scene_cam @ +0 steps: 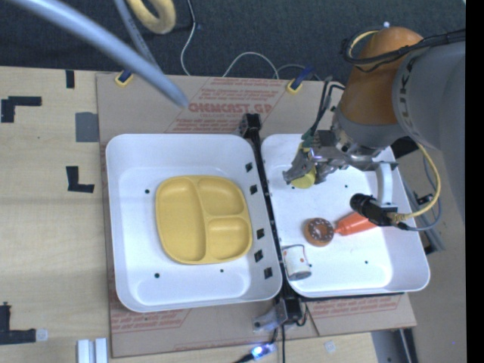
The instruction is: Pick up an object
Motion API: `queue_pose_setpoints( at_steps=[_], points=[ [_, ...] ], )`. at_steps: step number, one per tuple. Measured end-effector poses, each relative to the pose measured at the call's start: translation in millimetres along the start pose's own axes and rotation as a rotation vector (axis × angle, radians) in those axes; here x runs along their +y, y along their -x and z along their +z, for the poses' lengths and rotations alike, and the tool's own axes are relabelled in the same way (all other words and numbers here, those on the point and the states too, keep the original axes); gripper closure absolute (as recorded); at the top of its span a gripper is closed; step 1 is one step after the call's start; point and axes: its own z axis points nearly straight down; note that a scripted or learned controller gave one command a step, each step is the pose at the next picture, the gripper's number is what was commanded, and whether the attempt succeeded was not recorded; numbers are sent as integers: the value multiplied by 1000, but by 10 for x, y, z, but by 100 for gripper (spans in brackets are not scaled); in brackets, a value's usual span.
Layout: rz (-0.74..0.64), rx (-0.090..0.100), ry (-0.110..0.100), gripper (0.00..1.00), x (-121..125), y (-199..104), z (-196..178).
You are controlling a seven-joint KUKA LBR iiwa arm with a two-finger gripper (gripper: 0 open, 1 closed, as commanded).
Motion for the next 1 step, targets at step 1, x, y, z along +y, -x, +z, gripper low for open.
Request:
queue_pose_setpoints(
  at_steps=[1],
  points=[
    [-1,-1,0,100,-104,-533,81]
  ],
)
